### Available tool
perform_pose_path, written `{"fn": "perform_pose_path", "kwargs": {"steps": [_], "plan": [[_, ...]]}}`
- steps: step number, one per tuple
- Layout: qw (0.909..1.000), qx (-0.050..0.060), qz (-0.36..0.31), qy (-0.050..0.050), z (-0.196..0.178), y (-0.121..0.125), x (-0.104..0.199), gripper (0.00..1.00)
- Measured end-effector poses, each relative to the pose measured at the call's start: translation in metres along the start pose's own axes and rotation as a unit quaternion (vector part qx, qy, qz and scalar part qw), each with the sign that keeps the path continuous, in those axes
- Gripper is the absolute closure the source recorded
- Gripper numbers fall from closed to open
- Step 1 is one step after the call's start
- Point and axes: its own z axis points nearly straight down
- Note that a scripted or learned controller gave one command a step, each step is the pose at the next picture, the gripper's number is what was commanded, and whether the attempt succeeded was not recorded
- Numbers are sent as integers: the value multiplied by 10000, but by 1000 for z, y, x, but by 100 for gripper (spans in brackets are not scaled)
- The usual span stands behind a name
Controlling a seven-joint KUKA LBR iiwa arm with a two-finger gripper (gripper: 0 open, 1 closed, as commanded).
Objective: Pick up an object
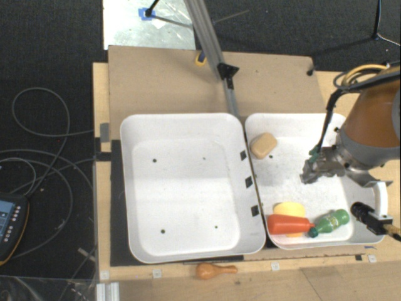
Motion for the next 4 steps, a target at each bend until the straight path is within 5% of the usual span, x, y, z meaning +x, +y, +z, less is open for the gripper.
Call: {"fn": "perform_pose_path", "kwargs": {"steps": [1,4], "plan": [[10000,13,-4,3,-19,2,0,100],[10000,26,-34,20,-28,-9,165,100]]}}
